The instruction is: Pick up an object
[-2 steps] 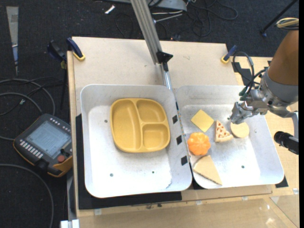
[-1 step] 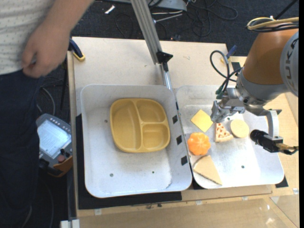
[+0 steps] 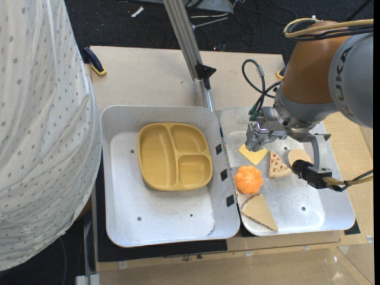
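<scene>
The right white bin [image 3: 332, 215] holds toy food: an orange [image 3: 249, 179], a yellow cheese slice [image 3: 254, 154], a pizza slice [image 3: 277, 165], a pale round piece [image 3: 299, 157] and a tan wedge [image 3: 260, 211]. My gripper [image 3: 256, 140] hangs low over the bin's far left part, right at the cheese slice's upper edge. The wrist body hides the fingertips, and I see nothing held.
The left white bin [image 3: 119, 177] carries a yellow divided tray [image 3: 175, 156]. A slanted metal pole [image 3: 185, 31] meets the bench behind the bins. White spotted cloth [image 3: 41, 111] covers the left side. A black cable [image 3: 255, 82] loops beside the wrist.
</scene>
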Robot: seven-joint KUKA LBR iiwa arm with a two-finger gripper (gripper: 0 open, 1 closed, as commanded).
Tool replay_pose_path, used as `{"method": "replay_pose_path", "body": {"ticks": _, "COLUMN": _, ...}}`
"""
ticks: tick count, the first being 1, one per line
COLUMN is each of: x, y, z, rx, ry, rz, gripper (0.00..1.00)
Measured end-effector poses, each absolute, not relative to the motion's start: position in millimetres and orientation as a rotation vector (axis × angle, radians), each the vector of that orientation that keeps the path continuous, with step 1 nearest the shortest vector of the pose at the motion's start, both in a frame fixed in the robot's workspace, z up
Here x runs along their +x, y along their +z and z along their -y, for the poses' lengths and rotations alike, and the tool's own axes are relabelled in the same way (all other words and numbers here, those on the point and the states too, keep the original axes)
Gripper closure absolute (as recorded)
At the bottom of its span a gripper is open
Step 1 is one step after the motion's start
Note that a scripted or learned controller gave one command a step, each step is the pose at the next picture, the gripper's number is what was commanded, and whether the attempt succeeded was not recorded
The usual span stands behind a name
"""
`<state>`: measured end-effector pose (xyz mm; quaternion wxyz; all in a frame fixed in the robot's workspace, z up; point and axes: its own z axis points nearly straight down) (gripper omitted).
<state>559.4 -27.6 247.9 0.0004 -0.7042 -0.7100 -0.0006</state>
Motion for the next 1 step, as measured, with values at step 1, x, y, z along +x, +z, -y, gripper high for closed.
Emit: {"method": "replay_pose_path", "body": {"ticks": 1, "x": 567.6, "y": 254.1, "z": -23.0, "rx": -2.212, "ry": -0.004, "rz": 2.23, "gripper": 1.0}}
